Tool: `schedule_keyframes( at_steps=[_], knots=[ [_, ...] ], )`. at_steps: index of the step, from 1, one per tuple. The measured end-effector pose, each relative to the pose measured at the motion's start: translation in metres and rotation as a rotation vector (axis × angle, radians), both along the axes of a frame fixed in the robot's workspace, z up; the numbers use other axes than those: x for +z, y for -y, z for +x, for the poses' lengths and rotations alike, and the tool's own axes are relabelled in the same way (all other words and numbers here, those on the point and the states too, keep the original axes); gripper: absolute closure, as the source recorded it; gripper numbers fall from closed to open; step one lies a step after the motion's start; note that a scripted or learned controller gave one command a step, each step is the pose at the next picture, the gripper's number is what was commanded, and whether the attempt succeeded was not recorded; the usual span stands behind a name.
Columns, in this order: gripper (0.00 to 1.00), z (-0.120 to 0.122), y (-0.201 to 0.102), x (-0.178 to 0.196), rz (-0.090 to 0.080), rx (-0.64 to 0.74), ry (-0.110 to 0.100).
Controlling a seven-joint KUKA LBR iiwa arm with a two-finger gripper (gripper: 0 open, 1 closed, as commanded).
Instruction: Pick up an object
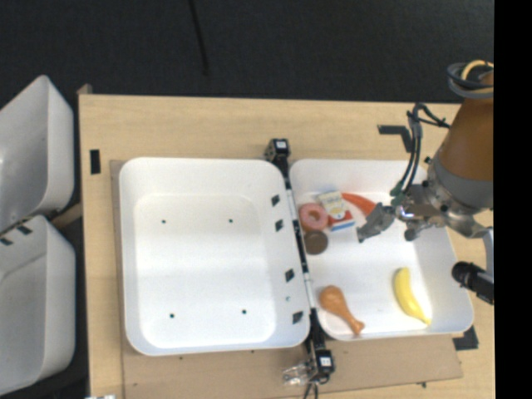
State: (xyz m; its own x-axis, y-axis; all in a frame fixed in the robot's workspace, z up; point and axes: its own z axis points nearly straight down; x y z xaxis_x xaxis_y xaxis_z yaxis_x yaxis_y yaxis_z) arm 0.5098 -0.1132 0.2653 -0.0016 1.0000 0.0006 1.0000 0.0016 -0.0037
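Gripper (pixel 376 223) hung near carrot (pixel 360 202), at its 4 o'clock; finger state could not be told. Carrot judged light, stiff, smooth: grasp mid-length.

Two shallow white bins sit side by side on a wooden bench (pixel 100 131). The left bin (pixel 141 181) adjoins the right bin (pixel 440 327) along a central seam. The right bin contains a pink donut (pixel 312 217), a brown round object (pixel 315 242) just below it, a small blue-and-white packet (pixel 332 202), an orange carrot (pixel 360 202), a chicken drumstick (pixel 341 304) and a yellow banana (pixel 411 295). The arm (pixel 465 144) enters from the right; its gripper (pixel 376 223) hangs over the right bin near the carrot.
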Motion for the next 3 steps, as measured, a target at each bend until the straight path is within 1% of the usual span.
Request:
schedule_keyframes(
  at_steps=[1, 2, 3],
  knots=[
    [0.0, -0.022, 0.058, -0.029, -0.003, -0.007, 0.0],
    [0.0, -0.023, 0.115, -0.121, -0.001, -0.006, -0.004],
    [0.0, -0.02, 0.112, -0.116, 0.0, -0.003, 0.003]
  ],
)
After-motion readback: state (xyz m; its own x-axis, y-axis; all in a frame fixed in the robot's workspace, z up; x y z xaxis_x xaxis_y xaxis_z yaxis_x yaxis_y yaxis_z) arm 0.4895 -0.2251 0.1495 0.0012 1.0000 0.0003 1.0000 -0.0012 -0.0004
